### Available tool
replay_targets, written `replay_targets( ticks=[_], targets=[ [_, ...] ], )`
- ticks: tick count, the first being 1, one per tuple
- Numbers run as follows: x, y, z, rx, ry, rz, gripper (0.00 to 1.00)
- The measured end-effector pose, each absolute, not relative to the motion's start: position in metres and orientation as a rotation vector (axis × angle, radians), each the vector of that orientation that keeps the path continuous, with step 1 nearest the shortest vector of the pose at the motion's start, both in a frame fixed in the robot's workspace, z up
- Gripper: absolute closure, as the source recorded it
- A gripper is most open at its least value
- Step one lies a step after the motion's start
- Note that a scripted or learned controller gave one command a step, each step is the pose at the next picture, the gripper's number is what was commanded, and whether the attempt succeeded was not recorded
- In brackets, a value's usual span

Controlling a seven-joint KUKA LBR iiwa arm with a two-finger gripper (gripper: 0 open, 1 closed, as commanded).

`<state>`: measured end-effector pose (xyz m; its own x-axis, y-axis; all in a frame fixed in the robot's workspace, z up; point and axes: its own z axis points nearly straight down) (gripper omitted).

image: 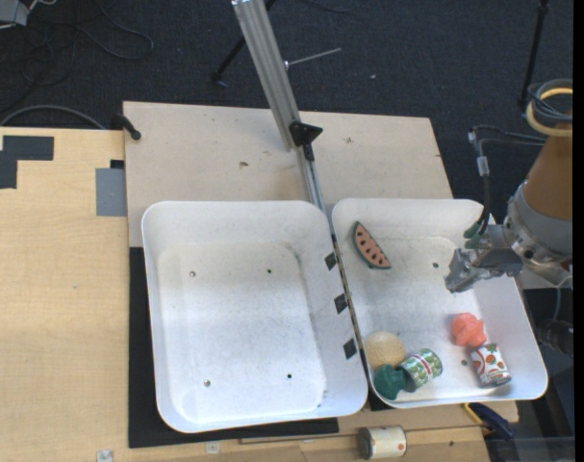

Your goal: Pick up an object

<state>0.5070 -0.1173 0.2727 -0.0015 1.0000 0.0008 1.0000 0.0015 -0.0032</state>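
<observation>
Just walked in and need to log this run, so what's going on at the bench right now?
A grey robot arm reaches in from the right, its gripper hanging over the right bin, with nothing visibly held. That bin holds a watermelon slice toy near the top, a red-orange lump, a small can, a green-labelled can, a dark green object and a beige ball near the bottom. No pick has happened yet.

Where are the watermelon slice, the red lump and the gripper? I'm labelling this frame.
watermelon slice (pixel 370 246), camera view, middle of its red flesh.
red lump (pixel 468 330), camera view, centre of its top.
gripper (pixel 459 275), camera view, between its fingertips.
</observation>
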Motion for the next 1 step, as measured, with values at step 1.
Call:
replay_targets(
  ticks=[1],
  targets=[
    [0.5170,-0.0667,0.2696,-2.214,-2.223,0.002,1.00]
  ],
)
